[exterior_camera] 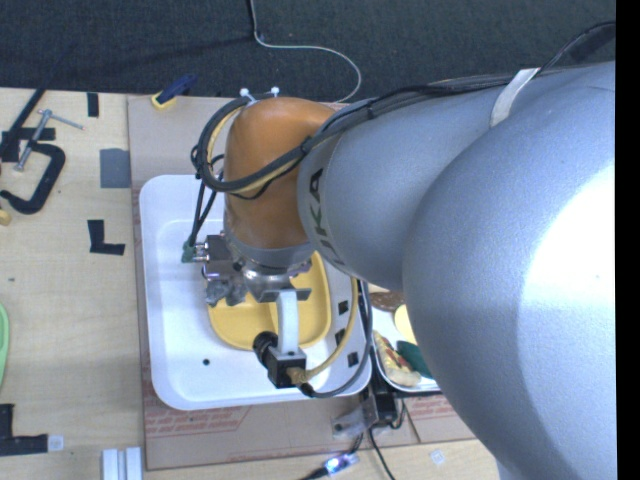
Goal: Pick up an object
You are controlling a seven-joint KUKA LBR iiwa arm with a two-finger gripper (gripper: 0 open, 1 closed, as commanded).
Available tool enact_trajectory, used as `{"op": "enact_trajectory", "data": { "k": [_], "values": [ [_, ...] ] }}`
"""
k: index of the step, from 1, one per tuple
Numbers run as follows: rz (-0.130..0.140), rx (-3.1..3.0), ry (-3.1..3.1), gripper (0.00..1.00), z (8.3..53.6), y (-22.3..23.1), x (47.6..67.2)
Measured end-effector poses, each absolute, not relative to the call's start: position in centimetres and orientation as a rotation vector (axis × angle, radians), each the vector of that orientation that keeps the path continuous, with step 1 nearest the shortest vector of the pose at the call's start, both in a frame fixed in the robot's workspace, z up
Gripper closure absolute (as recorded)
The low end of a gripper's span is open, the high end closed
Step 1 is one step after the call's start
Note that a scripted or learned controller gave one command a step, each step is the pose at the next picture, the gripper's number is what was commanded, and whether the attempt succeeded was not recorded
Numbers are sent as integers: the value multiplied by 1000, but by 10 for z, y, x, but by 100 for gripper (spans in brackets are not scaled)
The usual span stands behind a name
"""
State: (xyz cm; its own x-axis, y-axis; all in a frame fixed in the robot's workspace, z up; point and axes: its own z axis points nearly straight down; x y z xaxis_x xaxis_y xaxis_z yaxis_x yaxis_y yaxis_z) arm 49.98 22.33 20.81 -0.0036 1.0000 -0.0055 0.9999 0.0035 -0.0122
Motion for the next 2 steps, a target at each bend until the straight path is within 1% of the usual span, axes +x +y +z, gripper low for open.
{"op": "enact_trajectory", "data": {
  "k": [1, 2],
  "values": [
    [-2, -2216, -2226, 100, 276, 234, 483],
    [-26, -2221, -2230, 100, 545, 233, 494]
  ]
}}
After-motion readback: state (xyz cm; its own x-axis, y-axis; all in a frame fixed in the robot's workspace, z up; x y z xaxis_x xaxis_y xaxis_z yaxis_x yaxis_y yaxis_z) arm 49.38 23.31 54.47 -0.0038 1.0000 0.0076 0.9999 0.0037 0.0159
